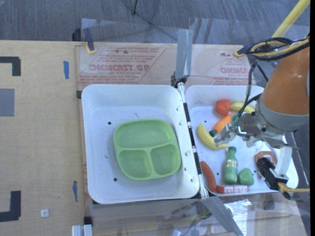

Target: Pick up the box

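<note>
As far as I can judge from where I stand, the box has not been lifted: what I take for it is a flat red and white pack lying at 6 o'clock in the right bin, against the near rim. Just beside it, at 12 o'clock, stands a green bottle, with a green lump at 1 o'clock and a red sausage at 10 o'clock. Further up at 12 o'clock, beyond the bottle, the gripper hangs near a banana and a carrot, apart from the box. Whether it is open or closed I cannot tell, and I see nothing in its hold. By my reckoning the whole pick is left to do: reach, grasp, lift
</note>
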